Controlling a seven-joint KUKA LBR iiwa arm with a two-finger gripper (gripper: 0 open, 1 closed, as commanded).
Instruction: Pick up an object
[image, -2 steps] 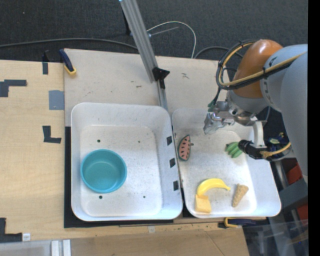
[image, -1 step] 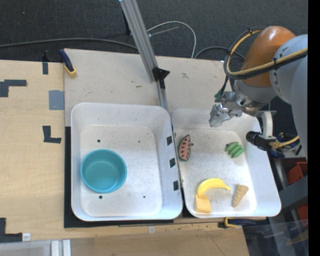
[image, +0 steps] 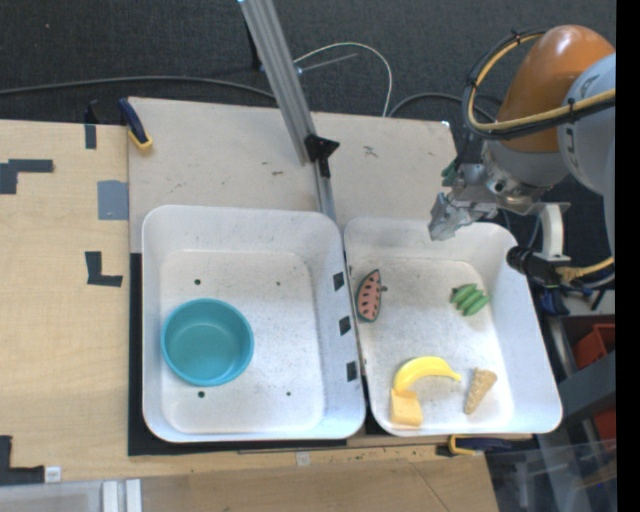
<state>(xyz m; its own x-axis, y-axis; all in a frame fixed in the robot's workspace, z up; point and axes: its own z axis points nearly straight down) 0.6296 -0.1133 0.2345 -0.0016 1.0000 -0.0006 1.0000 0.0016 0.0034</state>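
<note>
While the fingers (image: 443, 222) hang over the right bin's (image: 520, 300) rear rim, opening indiscernible: green pod toy (image: 469, 298), probably light, stiff, slippery; grip across its middle.

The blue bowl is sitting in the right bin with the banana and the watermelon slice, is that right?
Not quite. The camera view shows the blue bowl alone in the left bin. The banana and the watermelon slice are in the right bin.
</note>
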